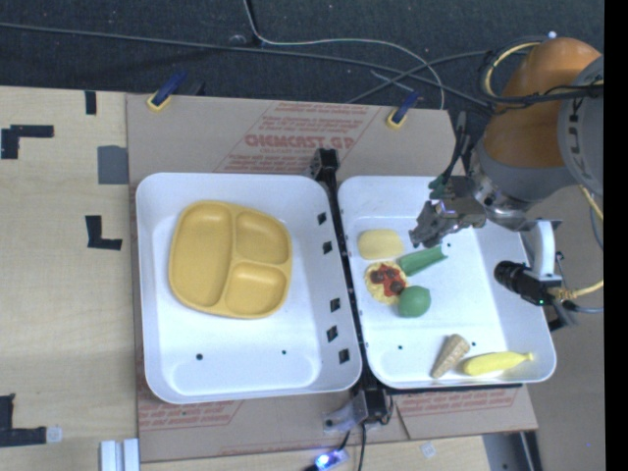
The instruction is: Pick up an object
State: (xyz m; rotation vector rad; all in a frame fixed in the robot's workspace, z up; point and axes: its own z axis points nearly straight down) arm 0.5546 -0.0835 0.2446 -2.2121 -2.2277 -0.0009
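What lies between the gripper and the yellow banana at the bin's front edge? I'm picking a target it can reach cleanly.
Nothing sits on the straight path: the gripper hovers over the green pepper, and the banana lies across bare bin floor. The ice cream cone lies just beside the banana.

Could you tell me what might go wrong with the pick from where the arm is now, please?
The gripper hangs over a tight cluster: the green pepper-like toy, the pale yellow piece, the pizza toy and the green ball lie close together, so it may nudge neighbours or catch two. The ball could roll away.
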